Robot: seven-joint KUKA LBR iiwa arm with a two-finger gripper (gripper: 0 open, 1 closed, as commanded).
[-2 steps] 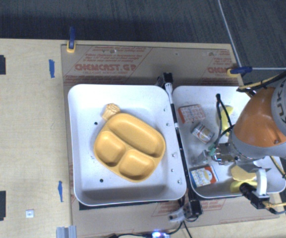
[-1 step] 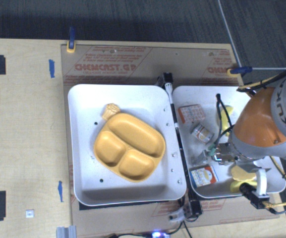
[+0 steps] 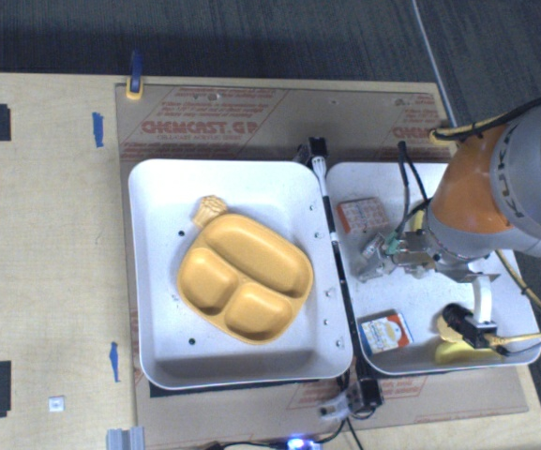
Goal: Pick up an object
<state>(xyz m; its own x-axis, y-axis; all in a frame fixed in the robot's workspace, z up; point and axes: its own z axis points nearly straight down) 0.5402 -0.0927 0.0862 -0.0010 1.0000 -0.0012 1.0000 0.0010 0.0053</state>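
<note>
Red-and-white packet (image 3: 362,216): lies flat in the far left part of the right bin (image 3: 383,181), close to the wall shared with the other bin.

Small box (image 3: 384,331), white with orange and blue print: flat in the near left part of the same bin, well apart from the packet.

Yellow item (image 3: 453,352): near right part of the right bin, against the near wall. Partly covered; may be a toy banana, shape not clear.

Tool (image 3: 371,256): low over the left half of the right bin, between the packet on its far side and the small box on its near side, pointing left toward the dividing wall. It sits just beside the packet's near edge. The metal parts blur together at this angle, so I cannot tell whether it is open or closed, nor whether it has hold of anything.

Arm (image 3: 523,195): grey, reaches in from the right, over the right bin's right half. Orange band (image 3: 467,200) sits just above the wrist.

Left bin (image 3: 157,251): holds a yellow divided plate (image 3: 244,275) with three compartments, lying at a slant near the middle. A small tan ridged piece (image 3: 210,209) touches the plate's far left edge.

Both bins rest side by side, walls touching, on a brown cardboard sheet (image 3: 204,120) with red print along its far part. The sheet lies on the pale surface (image 3: 45,251), which carries black marks and short blue tape strips on the left.
</note>
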